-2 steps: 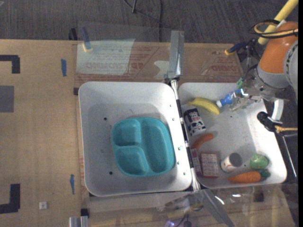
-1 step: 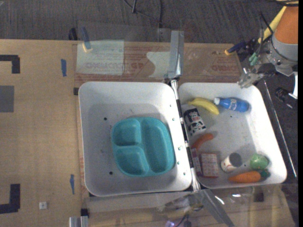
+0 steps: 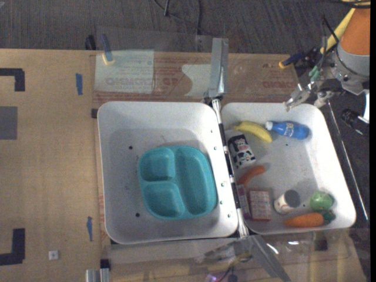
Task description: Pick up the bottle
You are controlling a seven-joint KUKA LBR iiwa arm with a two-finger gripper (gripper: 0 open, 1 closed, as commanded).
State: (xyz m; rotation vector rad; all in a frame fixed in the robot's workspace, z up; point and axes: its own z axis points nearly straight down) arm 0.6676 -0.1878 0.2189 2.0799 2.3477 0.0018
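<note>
1. The table (image 3: 47,157) is a tan board surface; it carries two shallow white bins side by side, with black corner marks and blue tape strips on its left part.
2. The left bin (image 3: 117,122) sits at the middle of the table. It holds one teal divided tray (image 3: 176,181), lying flat near the bin's centre.
3. The right bin (image 3: 338,181) touches the left bin along a shared metal edge and reaches toward the table's right edge.
4. The arm (image 3: 358,37), grey with an orange band, stands over the table's far right corner, just beyond the right bin's far rim.
5. The gripper (image 3: 306,98) hangs at the right bin's far rim, near its far right corner. Its jaws are spread apart and nothing sits between them.
6. The bottle (image 3: 288,130), blue with a white cap and a white label, lies on its side in the far part of the right bin, cap pointing toward the left bin. It lies just below the gripper, apart from it.
7. A banana (image 3: 254,131) lies just beside the bottle's cap end.
8. A black-and-white carton (image 3: 240,150) lies against the right bin's left wall.
9. A carrot (image 3: 304,220) lies along the near rim, with a green round item (image 3: 321,201) and a white cup (image 3: 286,201) near it.
10. A small red box (image 3: 259,205) and an orange-red pepper-like item (image 3: 254,174) lie in the near left part.
</note>
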